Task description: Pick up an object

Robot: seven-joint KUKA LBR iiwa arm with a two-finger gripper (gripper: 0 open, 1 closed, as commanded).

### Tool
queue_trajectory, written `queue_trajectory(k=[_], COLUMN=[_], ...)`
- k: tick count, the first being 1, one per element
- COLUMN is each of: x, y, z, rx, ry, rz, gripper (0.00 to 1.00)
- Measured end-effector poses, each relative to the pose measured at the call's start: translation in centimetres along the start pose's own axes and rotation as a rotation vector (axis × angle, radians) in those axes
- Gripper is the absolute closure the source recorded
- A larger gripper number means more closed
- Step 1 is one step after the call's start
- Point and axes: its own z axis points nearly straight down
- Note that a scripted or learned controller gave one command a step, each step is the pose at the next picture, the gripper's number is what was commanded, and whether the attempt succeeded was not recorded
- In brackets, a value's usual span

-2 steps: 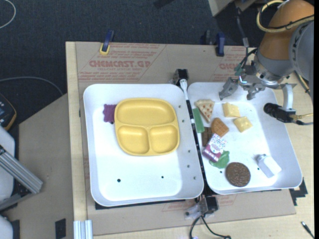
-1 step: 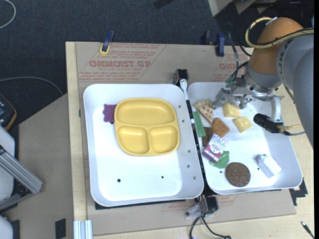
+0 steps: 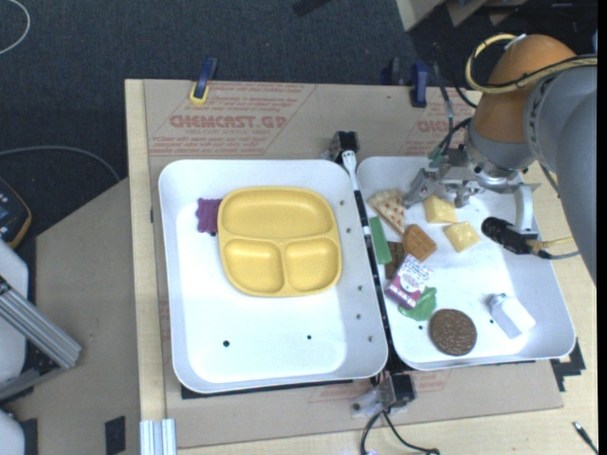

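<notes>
Gripper [image 3: 442,184] over right bin [image 3: 545,297] (far corner)

The tray [image 3: 280,238] lies in the left bin [image 3: 190,339], a block [image 3: 207,215] touching its left side. The right bin [image 3: 541,320] holds crackers [image 3: 388,207], cubes [image 3: 451,224], a packet [image 3: 410,281], a disc [image 3: 452,331].
</notes>
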Motion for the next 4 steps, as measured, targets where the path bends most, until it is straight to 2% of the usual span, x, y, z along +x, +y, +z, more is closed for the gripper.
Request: queue_trajectory(k=[1, 2, 3, 4], x=[0.0, 0.1, 0.4, 0.4], y=[0.3, 0.5, 1.3, 1.4], z=[-1.4, -7.9, -12.6, -14.2], rx=[-0.010, -0.013, -0.012, -0.009], ry=[-0.002, -0.003, -0.003, -0.002], rz=[-0.001, -0.001, -0.001, -0.001], gripper=[1.00, 1.00, 1.00, 1.00])
